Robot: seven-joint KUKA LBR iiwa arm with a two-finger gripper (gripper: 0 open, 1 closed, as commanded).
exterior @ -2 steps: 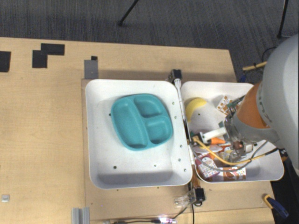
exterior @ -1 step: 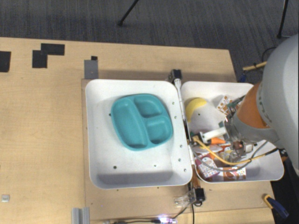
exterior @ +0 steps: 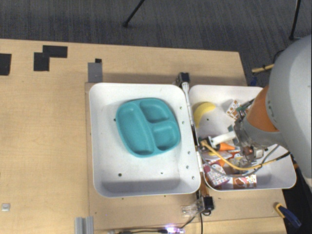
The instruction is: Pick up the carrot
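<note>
- The grey arm with its orange band reaches down into the right-hand shallow white bin. Its jaws sit low among the clutter, and whether they stand apart or together cannot be told.
- The small orange carrot lies near the middle of that bin, just beside the jaws on their left; contact cannot be confirmed, and nothing is visibly clamped.
- For a sound grasp, the jaws should probably straddle the carrot across its narrow width and close only once centred on it.
- Crowding is the main hazard: a round yellow fruit-like object lies towards the bin's far edge, printed packets lie towards its near edge, and loose cables cross the space beneath the wrist.
- The inner wall between the bins runs close to the carrot's left, so sideways room is slight; straight up appears to be the clear exit.
- The left-hand white bin holds a teal divided plastic plate, with bare floor around it.
</note>
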